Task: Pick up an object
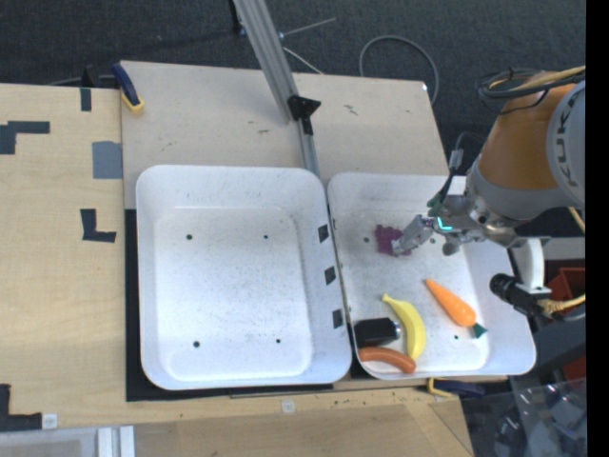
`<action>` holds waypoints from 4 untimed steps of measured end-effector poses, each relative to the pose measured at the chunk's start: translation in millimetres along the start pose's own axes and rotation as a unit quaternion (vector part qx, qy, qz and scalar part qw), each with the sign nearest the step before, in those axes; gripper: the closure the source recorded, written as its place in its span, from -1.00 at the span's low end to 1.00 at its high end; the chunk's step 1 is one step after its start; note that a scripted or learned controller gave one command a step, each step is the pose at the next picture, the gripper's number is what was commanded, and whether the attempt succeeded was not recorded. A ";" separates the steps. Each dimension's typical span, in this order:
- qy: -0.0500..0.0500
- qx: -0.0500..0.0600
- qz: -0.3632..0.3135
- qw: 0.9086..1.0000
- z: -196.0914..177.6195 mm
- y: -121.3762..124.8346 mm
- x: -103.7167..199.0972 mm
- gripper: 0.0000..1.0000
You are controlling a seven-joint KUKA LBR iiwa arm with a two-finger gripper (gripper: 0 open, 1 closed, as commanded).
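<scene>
Purple toy (386, 239), small and lumpy, lies in the upper middle of the right bin (495, 350), and it looks like the object I am going for. My tool (416, 238) sits just beside it on its right, low over the bin floor, reaching in from my grey and orange arm (523, 160). I cannot tell from this angle whether the tool is released or clenched, or whether it grips the toy at all. Nearer the front of the same bin lie a carrot (451, 304), a banana (407, 323), a black block (375, 331) and a red sausage (387, 359), well apart from the toy, so my approach is uncrowded. The left bin (152, 255) sits alongside on the surface (57, 303).
</scene>
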State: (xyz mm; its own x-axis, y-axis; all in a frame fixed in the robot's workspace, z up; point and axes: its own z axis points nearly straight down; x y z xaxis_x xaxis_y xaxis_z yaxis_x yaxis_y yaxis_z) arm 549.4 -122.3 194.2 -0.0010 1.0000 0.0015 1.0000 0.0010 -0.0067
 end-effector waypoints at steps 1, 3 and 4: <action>0.000 -0.002 -0.001 1.000 -2.3 1.0 -0.1 -1.00; 0.000 0.001 0.000 1.000 102.0 1.6 -8.0 -1.00; 0.000 -0.001 -0.001 1.000 89.0 2.9 -7.6 1.00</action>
State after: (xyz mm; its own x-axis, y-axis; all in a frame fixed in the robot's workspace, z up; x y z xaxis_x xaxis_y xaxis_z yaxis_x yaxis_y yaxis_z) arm 551.7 -129.7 105.2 -0.0026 1.0000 0.0007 1.0000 0.0026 -0.0041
